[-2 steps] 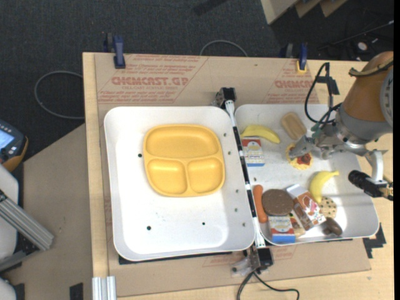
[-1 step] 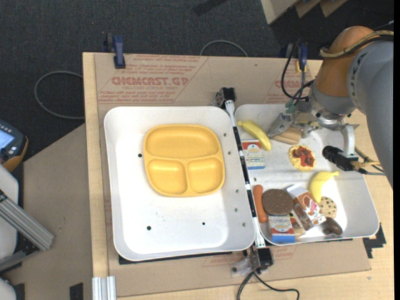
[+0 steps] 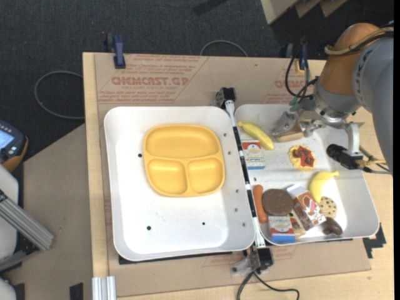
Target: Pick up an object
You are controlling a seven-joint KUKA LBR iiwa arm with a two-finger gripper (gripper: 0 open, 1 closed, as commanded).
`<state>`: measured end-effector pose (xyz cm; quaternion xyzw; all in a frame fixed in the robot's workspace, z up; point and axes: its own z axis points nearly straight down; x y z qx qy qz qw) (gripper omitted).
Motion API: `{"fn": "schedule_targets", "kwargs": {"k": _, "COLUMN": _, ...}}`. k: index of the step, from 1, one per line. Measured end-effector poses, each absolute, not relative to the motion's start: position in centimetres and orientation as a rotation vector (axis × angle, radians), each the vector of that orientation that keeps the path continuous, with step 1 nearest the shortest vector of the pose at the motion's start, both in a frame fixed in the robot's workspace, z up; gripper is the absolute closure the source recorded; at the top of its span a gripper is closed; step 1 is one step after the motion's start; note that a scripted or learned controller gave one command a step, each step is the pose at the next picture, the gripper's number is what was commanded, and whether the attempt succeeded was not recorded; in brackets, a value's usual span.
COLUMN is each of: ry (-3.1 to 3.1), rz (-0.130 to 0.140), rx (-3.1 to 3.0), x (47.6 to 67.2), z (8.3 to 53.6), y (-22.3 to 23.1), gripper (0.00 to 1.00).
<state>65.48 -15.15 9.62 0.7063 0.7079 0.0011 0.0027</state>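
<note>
Gripper [image 3: 289, 125] hangs low in the far part of the right bin [image 3: 369, 199], just beside the far end of a banana [image 3: 257, 135]; whether it is apart or together cannot be told from this slant. Nothing shows between its tips. Other toy foods lie nearer than the banana: a pizza slice [image 3: 302, 157], a lemon [image 3: 322, 182], a hot dog [image 3: 259, 203], a cookie [image 3: 327, 207]. Left of the banana, a yellow divided plate [image 3: 183, 158] sits in the left bin [image 3: 125, 230]. Judged by its position, the banana is the likely target.

Glossy plastic yellow tray [image 3: 184, 159] — smooth white bins [image 3: 125, 186], matt.
</note>
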Motion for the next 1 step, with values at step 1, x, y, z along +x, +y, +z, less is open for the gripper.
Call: {"fn": "schedule_targets", "kwargs": {"k": 1, "ry": 2.225, "rz": 0.014, "rx": 2.206, "x": 66.4, "z": 19.23, "y": -7.35, "gripper": 1.0}}
